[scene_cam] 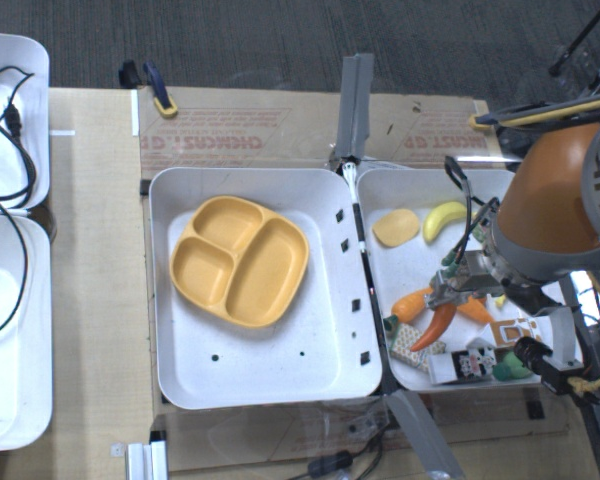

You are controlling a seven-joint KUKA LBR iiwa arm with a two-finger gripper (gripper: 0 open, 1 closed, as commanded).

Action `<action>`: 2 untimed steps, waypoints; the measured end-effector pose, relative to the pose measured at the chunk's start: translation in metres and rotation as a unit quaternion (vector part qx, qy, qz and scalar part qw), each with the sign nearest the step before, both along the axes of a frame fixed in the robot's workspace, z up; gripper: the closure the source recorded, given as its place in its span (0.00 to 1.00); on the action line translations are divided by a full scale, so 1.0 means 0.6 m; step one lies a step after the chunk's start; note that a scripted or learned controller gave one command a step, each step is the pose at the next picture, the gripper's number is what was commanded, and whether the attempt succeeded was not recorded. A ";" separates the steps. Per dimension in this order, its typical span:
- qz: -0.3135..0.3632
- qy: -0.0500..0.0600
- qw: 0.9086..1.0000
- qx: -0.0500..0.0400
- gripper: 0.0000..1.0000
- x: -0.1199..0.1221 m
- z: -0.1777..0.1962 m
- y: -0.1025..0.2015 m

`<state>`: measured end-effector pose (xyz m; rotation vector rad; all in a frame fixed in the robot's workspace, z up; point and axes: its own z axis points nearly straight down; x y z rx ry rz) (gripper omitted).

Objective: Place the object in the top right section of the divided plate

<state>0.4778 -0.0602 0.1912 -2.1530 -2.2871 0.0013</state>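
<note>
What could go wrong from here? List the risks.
1. The claw sits low among crowded toys: the red chili pepper, carrot and banana lie close, so it may grab the wrong one or two.
2. The divided plate lies in the other bin, across the rims; a weak grip could drop the item.

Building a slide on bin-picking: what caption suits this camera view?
KUKA arm's gripper lowered over toy food in the right bin; yellow divided plate waits in the left bin.

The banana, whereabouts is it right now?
In the camera view the banana lies near the far edge of the right bin, right beside a pale yellow rounded piece and just left of the arm.
</note>
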 end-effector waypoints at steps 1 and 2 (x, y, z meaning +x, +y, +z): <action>0.000 0.001 1.000 0.000 1.00 0.001 0.014 -0.001; -0.083 0.001 0.997 0.000 1.00 0.000 -0.001 0.063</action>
